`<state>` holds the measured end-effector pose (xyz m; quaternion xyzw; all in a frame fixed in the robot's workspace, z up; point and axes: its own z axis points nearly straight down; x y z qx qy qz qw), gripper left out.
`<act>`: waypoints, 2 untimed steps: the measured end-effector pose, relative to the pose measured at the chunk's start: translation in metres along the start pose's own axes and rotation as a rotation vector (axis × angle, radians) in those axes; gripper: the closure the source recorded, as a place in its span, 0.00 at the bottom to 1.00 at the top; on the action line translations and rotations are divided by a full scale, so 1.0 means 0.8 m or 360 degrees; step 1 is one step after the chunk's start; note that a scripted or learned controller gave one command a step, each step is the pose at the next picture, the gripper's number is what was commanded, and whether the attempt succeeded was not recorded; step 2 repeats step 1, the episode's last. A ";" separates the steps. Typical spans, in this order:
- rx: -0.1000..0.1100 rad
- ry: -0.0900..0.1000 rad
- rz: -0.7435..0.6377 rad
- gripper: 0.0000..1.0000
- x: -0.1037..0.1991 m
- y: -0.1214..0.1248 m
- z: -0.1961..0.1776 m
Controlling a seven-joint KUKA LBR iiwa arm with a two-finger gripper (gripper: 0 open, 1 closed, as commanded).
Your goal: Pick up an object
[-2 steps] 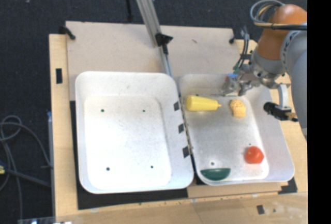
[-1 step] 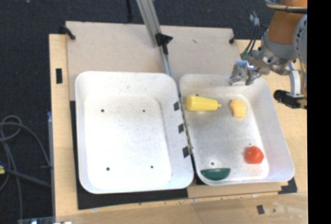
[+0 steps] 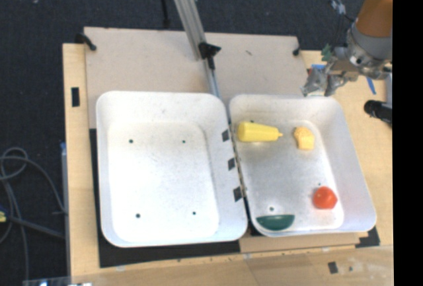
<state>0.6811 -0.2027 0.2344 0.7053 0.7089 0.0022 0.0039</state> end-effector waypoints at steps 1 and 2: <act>0.0013 0.0004 -0.0002 1.00 0.073 0.008 -0.002; 0.0013 0.0004 -0.0002 1.00 0.073 0.008 -0.002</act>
